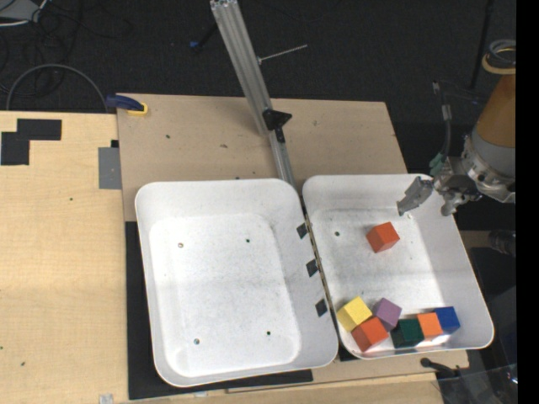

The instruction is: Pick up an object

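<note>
Pincer [429,194] hangs over right bin's [472,268] far right edge, nothing between fingers; whether wide or narrow, cannot tell. Lone orange-red cube [382,236] mid-bin, apart from pincer. Yellow, purple, red, green, orange, blue cubes [396,321] huddle along near wall. Left bin [160,200] alongside.

A pale wooden bench [210,137] is carrying a white bin [160,217] on its near side. A slanted metal rail [248,74] is running from twelve o'clock down toward the centre, with a black clamp [275,119] sitting on it. At ten o'clock a blue-and-yellow tool [126,103] is lying on the bench edge. Dark cables [34,78] are curling at eleven o'clock.
</note>
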You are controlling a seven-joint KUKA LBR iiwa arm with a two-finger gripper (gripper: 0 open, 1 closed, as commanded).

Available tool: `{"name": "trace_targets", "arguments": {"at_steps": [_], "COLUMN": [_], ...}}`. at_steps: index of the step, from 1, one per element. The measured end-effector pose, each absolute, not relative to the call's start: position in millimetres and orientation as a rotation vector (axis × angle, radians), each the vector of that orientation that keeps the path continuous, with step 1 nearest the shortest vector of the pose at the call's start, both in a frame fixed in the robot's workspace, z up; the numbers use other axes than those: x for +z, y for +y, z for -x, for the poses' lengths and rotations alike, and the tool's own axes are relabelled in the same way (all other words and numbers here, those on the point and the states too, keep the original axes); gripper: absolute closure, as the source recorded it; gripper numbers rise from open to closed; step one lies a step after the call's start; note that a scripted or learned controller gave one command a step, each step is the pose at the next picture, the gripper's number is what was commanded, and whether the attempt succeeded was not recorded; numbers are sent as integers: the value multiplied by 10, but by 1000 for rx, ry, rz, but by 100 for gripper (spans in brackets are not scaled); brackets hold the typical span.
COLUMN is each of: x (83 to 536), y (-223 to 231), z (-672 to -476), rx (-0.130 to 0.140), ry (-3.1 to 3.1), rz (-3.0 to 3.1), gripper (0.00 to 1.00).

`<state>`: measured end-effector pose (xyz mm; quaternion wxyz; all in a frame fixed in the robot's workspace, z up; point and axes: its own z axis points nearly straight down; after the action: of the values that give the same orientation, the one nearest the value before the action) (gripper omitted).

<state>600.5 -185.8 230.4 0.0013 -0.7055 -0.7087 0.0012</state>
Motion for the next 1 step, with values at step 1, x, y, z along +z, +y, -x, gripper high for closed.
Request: {"name": "trace_targets", "arguments": {"at_steps": [1], "x": [2304], "y": [-1858], "z": [-6005], "rx": [4], "ry": [-2225], "rz": [2214], "gripper": [0]}}
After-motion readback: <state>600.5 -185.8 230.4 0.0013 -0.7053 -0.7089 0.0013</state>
